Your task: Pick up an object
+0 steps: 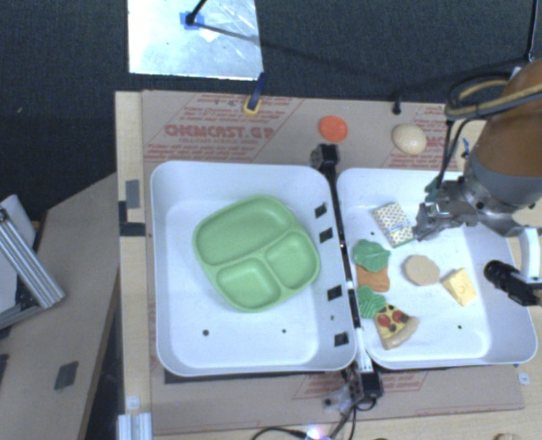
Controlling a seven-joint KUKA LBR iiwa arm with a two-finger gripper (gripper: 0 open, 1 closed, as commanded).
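Observation:
My gripper point(424, 228) hangs over the right bin point(504, 342), its tips just right of a speckled pale packet point(393, 223) near the bin's back left. Below it lie a tan round cookie point(422, 269), a yellow cheese wedge point(459, 287), a green leaf piece point(371, 254) on an orange piece point(374, 280), another green piece point(372, 301) and a pizza slice point(394, 325). I see nothing held between the tips, and the view is too small to show how they stand.
The left bin point(174, 337) holds a green divided plate point(256, 252). On the cardboard behind the bins sit an orange disc point(333, 129) and a beige egg-shaped object point(409, 137). A black divider runs between the bins.

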